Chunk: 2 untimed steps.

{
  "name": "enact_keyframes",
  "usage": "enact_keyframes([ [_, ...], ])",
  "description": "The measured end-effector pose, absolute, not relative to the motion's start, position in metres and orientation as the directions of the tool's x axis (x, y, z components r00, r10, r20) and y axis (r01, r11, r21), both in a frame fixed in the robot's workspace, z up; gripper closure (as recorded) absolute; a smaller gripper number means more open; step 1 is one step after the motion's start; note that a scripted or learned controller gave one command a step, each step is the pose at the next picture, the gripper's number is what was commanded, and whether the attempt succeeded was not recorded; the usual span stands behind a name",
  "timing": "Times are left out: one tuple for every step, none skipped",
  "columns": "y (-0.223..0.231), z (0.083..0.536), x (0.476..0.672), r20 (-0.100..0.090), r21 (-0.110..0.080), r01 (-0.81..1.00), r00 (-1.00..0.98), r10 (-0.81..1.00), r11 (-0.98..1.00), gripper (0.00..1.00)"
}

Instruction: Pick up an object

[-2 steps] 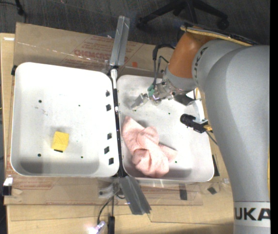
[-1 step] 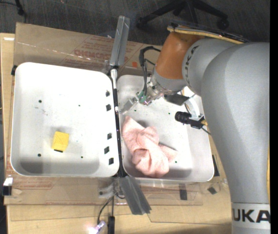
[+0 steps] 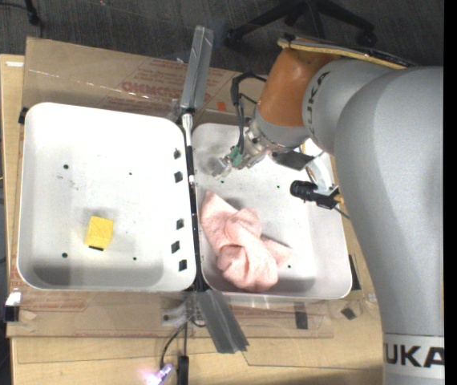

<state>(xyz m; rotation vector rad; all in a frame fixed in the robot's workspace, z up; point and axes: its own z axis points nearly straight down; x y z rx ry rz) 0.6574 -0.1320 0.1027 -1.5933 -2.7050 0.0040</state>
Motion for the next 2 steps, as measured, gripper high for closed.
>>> enact_keyframes([
  [-0.132, 0.103, 0.657, 0.001, -0.003, 0.875, -0.485, 0.875, 0.485, 0.00],
  [-0.143, 0.239, 0.656, 0.000, -0.002, 0.958, -0.287, 0.958, 0.287, 0.00],
])
